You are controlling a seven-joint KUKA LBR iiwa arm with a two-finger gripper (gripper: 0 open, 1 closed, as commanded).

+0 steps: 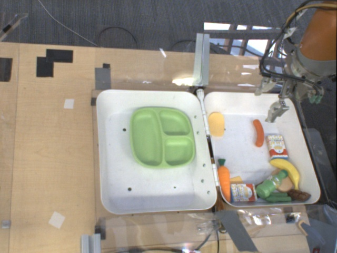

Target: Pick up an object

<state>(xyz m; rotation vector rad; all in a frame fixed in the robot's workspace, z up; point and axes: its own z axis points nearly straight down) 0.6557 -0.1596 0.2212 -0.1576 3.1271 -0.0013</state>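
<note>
No legible text. Printed labels on small red-and-white carton [277,145] and small can [243,192]: too small to read.

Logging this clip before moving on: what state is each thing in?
hand: above right bin's far edge, holding nothing seen
plate: upright in left bin
sausage: lying loose
carrot: lying by the divider
banana: lying flat
green bottle: on its side
</note>
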